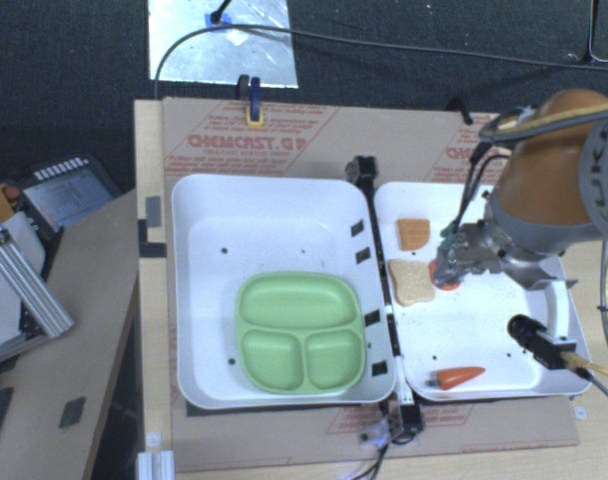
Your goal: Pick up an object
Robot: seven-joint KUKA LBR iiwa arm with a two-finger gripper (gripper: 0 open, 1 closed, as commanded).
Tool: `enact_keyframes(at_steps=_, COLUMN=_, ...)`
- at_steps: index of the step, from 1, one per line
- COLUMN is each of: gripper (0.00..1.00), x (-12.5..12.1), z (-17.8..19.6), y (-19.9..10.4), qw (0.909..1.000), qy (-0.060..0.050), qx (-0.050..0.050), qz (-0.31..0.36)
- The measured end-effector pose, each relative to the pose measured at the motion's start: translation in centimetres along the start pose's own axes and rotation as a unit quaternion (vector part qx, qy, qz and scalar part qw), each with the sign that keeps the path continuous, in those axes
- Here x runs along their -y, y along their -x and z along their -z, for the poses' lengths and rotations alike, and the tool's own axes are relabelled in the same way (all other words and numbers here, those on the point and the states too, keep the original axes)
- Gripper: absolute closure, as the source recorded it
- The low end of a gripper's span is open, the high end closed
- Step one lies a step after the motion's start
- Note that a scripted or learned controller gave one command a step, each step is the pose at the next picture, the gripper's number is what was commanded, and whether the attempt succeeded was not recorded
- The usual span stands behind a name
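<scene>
The arm [554,168] reaches in over the right bin [484,313], and its jaws sit low near that bin's middle, around [452,268]. Whether the jaws are apart or together cannot be told from this angle, since the wrist body covers them. A small red thing [446,280] shows right at the jaws, partly hidden; whether it is held cannot be told either.

Just to the left of the jaws, touching or nearly touching them, lies a pale slice of bread [413,282]. Beyond that, up and left of the jaws, lies a smaller orange-brown cracker [413,233], close to the bread slice but apart from it. Well below the jaws, near the front wall of the same bin, lies an orange carrot [458,376], lying flat with its tip pointing right.

Far to the left of the jaws, in the left bin [214,218], sits a green divided plate [299,330] with three compartments. Both bins rest on the tabletop [314,133].
</scene>
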State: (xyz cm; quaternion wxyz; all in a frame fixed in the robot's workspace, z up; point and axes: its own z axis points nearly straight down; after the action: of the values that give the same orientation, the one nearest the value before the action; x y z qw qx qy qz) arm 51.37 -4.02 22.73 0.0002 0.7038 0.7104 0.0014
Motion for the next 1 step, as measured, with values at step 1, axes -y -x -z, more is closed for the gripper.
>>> enact_keyframes(at_steps=1, gripper=1.00, x=-1.22, z=-1.02, y=-5.63, qw=1.0000, qy=-0.001, qx=0.000, qz=0.000)
